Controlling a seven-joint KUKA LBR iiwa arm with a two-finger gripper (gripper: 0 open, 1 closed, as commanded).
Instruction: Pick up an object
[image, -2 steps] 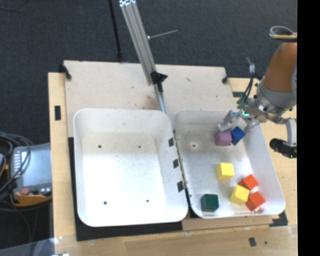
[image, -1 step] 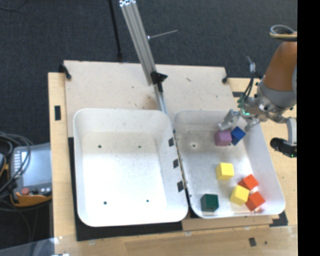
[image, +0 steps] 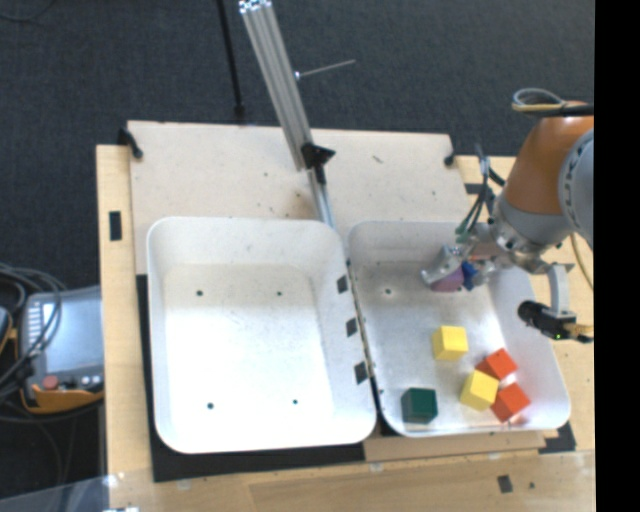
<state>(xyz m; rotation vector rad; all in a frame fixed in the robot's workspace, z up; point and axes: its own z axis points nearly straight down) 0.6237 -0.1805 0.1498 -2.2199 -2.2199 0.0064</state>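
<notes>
The arm (image: 545, 185) reaches in from the right over the right-hand bin (image: 395, 300). Its gripper (image: 450, 272) sits low near the far part of that bin. A small purple object (image: 452, 281) lies directly at the gripper tip, with a hint of blue beside it. The contact region is too small and blurred to show whether the object is between the fingers, so the state of the tool cannot be told from this view.

Other candidates remain loose on the bin floor: a yellow cube (image: 450, 342) near the centre, a second yellow cube (image: 479, 389) nearer the front, two orange-red cubes (image: 505, 382) touching or just beside it, and a dark green cube (image: 419, 404) at the front-left corner. The left-hand bin (image: 250, 335) holds no objects.

Assessment: the gripper appears to be at the grasp stage on the purple object. No object is seen raised clear of the bin, so a confirmed grasp and the lift remain outstanding.
</notes>
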